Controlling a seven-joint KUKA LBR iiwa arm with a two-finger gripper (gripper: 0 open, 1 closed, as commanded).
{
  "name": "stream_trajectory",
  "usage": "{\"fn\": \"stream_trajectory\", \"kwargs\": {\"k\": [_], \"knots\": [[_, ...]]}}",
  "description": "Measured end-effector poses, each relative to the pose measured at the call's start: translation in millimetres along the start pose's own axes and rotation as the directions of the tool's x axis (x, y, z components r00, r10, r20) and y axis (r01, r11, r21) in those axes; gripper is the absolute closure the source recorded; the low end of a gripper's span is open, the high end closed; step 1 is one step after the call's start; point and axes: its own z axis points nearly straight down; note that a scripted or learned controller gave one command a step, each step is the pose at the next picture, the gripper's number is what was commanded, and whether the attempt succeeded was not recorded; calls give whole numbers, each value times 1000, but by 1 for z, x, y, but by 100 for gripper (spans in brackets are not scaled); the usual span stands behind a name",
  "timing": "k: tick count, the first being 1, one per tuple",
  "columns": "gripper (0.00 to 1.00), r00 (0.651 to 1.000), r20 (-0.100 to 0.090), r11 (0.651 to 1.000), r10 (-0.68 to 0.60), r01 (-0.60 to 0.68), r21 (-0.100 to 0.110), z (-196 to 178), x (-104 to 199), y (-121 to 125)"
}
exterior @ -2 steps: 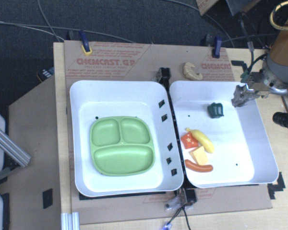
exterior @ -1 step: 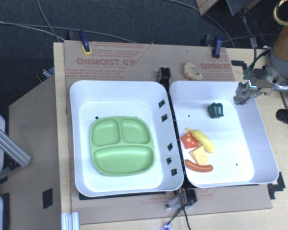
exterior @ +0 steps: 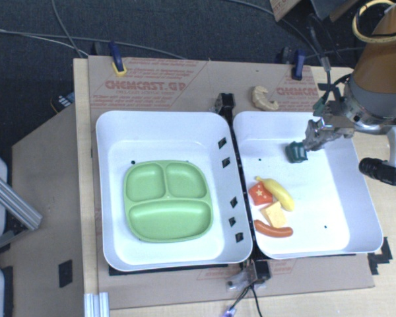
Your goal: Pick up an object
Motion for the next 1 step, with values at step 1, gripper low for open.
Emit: {"fn": "stream_trajectory", "kwargs": {"k": [1], "knots": [[100,1000,1,1000,0,0,1,15,57,-5]]}}
